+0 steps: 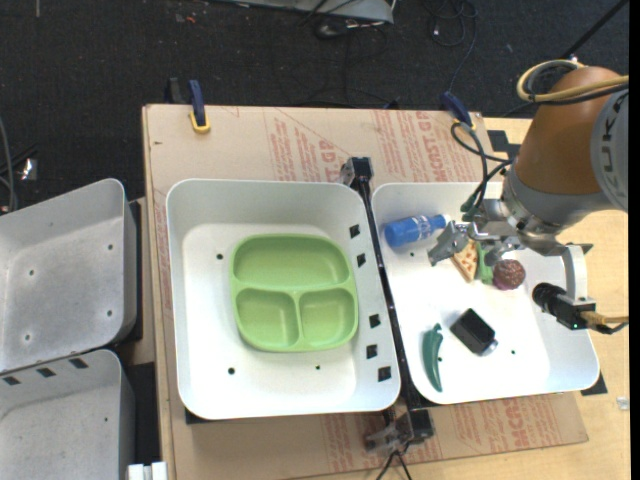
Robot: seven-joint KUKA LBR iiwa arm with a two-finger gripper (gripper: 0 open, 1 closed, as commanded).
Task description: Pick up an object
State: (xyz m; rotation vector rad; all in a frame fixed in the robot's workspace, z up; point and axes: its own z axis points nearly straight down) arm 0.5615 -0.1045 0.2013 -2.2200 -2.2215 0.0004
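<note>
Claw (468, 251) sits over the tan wedge (465, 261); its state can't be told.

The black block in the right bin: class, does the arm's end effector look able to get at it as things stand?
Probably yes. The black block lies apart from the green pepper, with nothing on top, and the end effector hovers close by over the same bin.

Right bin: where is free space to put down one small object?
In the right bin, floor is bare along the right wall past the black block, and between blue bottle and green pepper. Around the gripper it is crowded.
</note>
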